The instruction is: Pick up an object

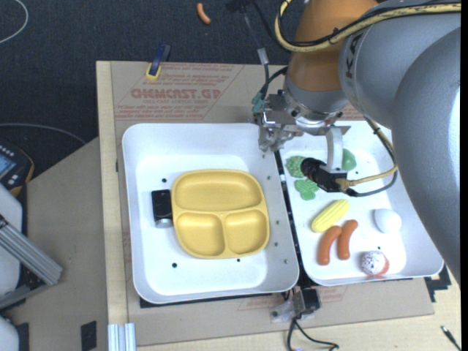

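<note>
While arm reaches from right, jaws (303, 139) hover over right bin (409, 258) near green toy (301, 178); grip state unreadable; yellow tray (218, 212) in left bin (146, 152).

The left bin (139, 159) has open floor along its back and front edges; the yellow tray (219, 212) and a black block (161, 205) fill its middle. In the right bin (417, 254), corn (330, 215), sausages (337, 240) and green pieces (301, 175) crowd the floor under the arm (380, 64).
</note>
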### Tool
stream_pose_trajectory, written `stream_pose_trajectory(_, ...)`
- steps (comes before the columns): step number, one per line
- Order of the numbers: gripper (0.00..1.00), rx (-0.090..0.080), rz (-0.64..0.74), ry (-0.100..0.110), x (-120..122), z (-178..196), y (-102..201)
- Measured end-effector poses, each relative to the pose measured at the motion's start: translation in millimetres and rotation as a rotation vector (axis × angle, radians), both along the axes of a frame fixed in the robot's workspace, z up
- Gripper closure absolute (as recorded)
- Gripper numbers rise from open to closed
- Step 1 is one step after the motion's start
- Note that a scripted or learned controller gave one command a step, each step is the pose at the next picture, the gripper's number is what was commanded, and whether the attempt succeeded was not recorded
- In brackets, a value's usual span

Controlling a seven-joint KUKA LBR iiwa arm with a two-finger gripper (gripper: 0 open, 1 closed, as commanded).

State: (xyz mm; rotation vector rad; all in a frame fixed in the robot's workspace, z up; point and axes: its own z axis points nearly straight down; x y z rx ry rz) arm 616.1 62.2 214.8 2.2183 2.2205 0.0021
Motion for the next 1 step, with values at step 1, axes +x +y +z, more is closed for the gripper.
stream_pose_trajectory(1,1.0,0.001,0.0,-0.001,2.9,20.0,-1.3)
